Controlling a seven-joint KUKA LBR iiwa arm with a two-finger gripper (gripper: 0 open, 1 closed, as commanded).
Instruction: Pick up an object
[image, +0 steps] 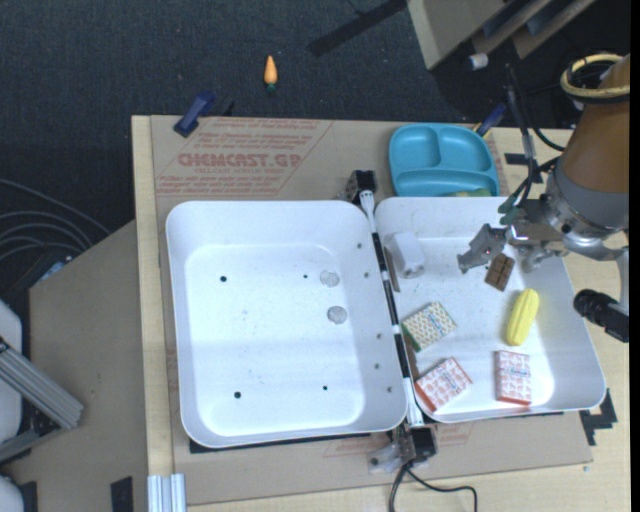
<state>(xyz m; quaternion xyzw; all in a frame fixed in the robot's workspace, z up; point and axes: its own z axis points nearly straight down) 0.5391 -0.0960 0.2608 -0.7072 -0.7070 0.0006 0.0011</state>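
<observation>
Though half masked by the gripper (505, 255), brown block (498, 271) in right bin (575, 385); grip open or closed, cannot tell.
Nearest, red-and-white packets (443, 383); farther, yellow piece (521, 316); beyond, blue tray (443, 160) on brown board (250, 150), dark carpet (100, 60).

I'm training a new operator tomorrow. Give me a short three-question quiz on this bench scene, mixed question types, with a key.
1. True or false: the yellow corn-shaped toy lies in the left bin.
2. Multiple choice: what sits on the bench just beyond the right bin?
A. a red bowl
B. a blue divided tray
C. a green cup
3. Fill in: the hand hovers over the ____ bin, close to a small brown block.

Key
1. False; it lies in the right bin.
2. B
3. right
</observation>
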